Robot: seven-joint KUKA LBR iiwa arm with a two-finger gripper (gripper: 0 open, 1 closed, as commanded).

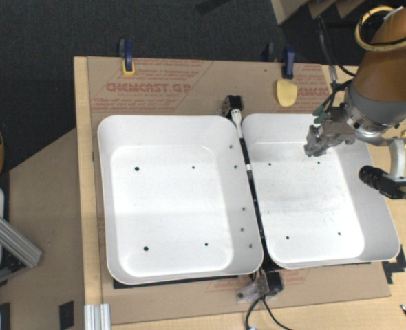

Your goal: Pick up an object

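My gripper [317,148] hangs over the far part of the right bin [313,205], near its back wall, pointing down and to the left. It is small and dark against the white floor, and nothing shows beneath it. A pale yellow object [286,92] lies on the brown board just behind the right bin, outside it, up and to the left of the gripper. The grey arm with its orange band [389,47] comes in from the upper right.
The left bin [168,198] sits beside the right one, with a black strip [248,177] between them. A black cylindrical piece [380,179] juts over the right bin's right rim. Blue clamps [126,49] hold the board's far edge.
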